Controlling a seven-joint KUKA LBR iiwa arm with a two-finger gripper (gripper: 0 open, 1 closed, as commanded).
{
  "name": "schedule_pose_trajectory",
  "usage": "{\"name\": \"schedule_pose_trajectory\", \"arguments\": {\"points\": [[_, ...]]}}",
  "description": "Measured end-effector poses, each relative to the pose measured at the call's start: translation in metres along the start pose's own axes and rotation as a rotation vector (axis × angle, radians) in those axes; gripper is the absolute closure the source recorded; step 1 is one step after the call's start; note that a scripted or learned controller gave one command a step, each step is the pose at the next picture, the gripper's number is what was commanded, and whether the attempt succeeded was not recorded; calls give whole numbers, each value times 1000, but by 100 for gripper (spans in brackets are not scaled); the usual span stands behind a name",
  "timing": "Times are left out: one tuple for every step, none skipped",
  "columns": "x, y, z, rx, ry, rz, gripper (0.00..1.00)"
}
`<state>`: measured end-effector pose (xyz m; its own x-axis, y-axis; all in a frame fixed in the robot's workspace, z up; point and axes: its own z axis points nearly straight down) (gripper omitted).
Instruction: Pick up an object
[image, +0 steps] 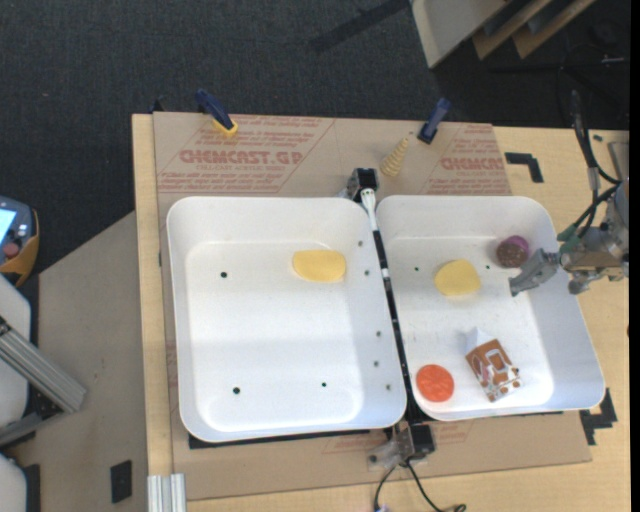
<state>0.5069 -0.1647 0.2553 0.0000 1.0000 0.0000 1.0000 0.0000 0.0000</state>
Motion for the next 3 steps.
{"name": "schedule_pose_trajectory", "arguments": {"points": [[27, 50, 91, 7, 3, -4, 0], [58, 106, 166, 1, 1, -5, 0], [-1, 63, 171, 6, 1, 6, 0]]}}
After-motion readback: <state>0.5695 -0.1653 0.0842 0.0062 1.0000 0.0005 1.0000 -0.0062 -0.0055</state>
